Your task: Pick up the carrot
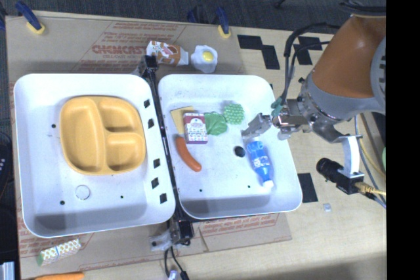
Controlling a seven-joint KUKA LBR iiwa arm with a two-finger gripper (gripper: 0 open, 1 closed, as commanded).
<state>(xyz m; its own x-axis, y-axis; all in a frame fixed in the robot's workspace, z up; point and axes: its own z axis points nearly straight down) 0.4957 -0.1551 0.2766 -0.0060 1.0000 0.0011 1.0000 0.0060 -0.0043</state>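
Looking down at a slant on a bench bearing two shallow white bins side by side. Left bin [29,160] holding a yellow divided tray [102,133] with three compartments, set toward its upper middle. Right bin [282,183] holding several small things. Carrot [188,153], orange and slim, lying tilted near the left wall of the right bin, just below a small red box [195,128]. Red box resting against a yellow wedge [180,116] on its left and touching a green leafy piece [214,122] on its right. Round green knobbly item [233,113] just beside the leafy piece, toward the upper right. Blue bottle [260,164] with a white cap lying on its side near the right wall, a small dark spot just to its left.

Reaching in from the right, grey arm with orange band [351,56] above the wrist. Gripper [252,127] hovering over the right part of the right bin, just above the blue bottle, well apart from the carrot. Whether the pincer stands apart or together cannot be told; nothing seen held.

Beyond the bins' far edge, on brown cardboard [125,46], a small brown and white carton [164,52] beside a white cup with yellow inside [205,58]. Blue clamps [29,18] at the cardboard's far edge.
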